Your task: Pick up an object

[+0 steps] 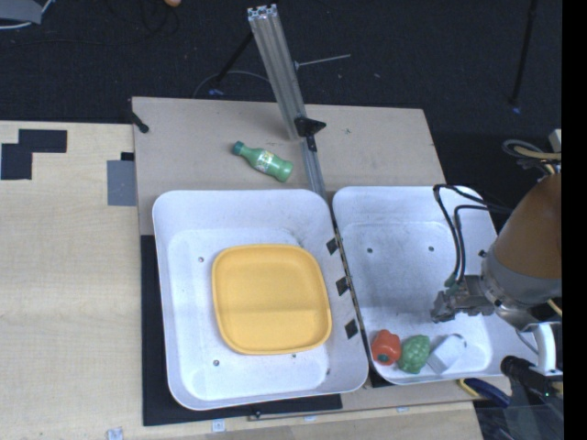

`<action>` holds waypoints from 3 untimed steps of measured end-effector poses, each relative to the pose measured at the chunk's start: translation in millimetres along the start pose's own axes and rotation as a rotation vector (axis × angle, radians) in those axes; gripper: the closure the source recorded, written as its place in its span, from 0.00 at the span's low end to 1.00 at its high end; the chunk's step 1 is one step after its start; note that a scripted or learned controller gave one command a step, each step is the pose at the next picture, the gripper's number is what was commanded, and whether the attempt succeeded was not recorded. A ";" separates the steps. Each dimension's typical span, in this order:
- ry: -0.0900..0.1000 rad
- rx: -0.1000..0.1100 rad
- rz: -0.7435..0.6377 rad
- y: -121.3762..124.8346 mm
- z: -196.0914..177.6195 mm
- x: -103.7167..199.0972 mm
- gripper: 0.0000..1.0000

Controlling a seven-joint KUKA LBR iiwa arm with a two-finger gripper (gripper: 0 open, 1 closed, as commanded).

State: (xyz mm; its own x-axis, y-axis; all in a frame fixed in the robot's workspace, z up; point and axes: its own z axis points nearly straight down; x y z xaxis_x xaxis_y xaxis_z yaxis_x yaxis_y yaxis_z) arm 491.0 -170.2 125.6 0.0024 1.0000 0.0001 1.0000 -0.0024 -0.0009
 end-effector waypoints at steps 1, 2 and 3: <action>-0.001 -0.005 -0.003 10.4 -49.5 2.2 1.00; -0.001 -0.003 -0.002 10.9 -86.1 1.8 1.00; 0.001 0.000 -0.006 9.0 -80.3 57.5 1.00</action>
State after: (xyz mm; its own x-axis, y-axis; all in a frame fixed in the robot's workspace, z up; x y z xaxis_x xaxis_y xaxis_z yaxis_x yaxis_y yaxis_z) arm 500.3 -112.8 205.9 -0.0037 1.0000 0.0011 1.0000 0.0037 -0.0008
